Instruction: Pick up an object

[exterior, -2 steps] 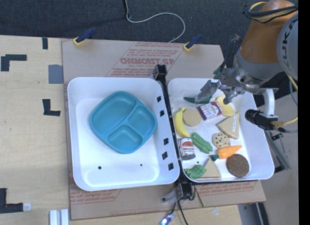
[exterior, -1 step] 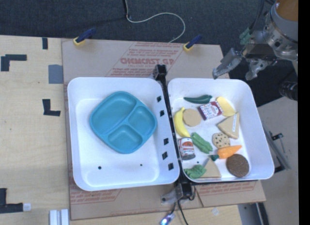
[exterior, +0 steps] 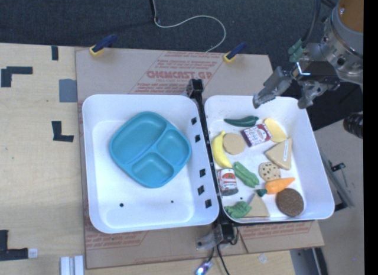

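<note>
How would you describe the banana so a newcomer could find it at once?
Look in the right-hand white bin, along its left wall beside the divider. The banana lies there, next to a round tan cookie. It is the one curved yellow piece.

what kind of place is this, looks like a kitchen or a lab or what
Most likely a robotics lab bench, not a kitchen: a robot gripper hangs over two white bins, the food looks like toys, and clamps pin the cardboard base.
</note>
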Available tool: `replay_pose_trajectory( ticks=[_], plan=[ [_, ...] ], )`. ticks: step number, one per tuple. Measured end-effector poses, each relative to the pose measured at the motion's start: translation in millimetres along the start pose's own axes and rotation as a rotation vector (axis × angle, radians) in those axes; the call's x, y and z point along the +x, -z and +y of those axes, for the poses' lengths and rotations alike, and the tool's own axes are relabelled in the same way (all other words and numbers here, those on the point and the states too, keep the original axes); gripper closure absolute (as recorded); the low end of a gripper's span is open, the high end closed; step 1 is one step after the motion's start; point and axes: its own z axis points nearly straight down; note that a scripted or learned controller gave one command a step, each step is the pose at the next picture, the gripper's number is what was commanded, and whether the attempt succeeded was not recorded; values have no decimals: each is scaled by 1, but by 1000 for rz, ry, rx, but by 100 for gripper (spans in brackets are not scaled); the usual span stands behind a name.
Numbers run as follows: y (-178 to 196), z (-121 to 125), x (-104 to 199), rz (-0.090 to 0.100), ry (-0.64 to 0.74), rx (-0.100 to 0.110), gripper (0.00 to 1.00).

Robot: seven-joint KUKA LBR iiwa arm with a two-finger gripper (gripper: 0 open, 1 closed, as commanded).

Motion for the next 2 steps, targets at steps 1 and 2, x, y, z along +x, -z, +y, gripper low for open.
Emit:
replay_pose_trajectory(
  ticks=[1,2],
  plan=[
    [6,2,-3,-3,-6,6,100],
    [-135,-4,29,-3,-5,24,100]
  ],
)
